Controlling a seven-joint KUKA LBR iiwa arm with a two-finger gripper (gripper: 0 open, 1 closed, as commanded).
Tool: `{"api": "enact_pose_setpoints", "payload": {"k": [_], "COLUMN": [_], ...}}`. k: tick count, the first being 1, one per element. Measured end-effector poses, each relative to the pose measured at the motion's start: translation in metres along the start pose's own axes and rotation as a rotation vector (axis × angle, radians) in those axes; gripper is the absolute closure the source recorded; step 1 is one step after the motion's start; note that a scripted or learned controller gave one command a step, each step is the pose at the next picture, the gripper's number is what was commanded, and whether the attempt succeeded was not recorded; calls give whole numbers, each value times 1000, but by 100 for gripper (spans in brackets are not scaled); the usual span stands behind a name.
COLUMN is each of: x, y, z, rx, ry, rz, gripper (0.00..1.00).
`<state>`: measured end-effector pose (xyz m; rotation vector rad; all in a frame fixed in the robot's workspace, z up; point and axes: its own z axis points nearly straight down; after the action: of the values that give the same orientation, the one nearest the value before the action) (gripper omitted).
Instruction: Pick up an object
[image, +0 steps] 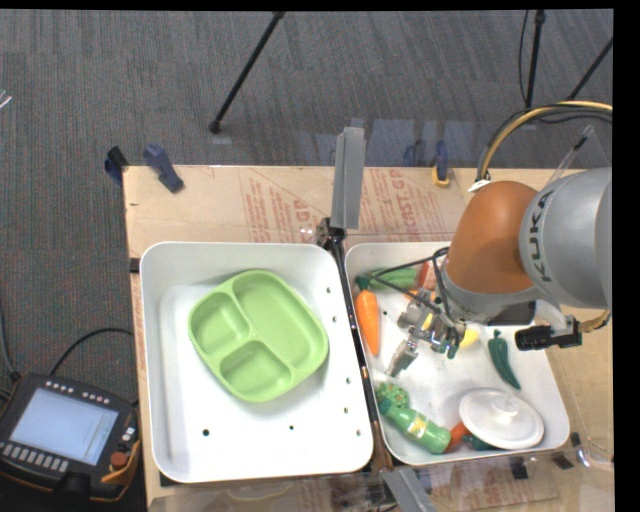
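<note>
Hand just right of the orange carrot, fingers parted and holding nothing, green pepper further right

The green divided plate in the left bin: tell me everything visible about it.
The green divided plate is pale lime, plastic-looking, with rounded corners and three compartments: two smaller ones and one larger. It lies flat, right side up, turned at an angle, on the floor of the left bin. Nothing rests in it or touches it.
</note>
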<state>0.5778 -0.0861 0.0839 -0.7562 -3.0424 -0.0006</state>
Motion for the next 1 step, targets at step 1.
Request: {"api": "enact_pose_setpoints", "payload": {"k": [1], "x": [1], "y": [0], "z": [-6], "rx": [3], "ry": [6], "rz": [-5], "gripper": [100]}}
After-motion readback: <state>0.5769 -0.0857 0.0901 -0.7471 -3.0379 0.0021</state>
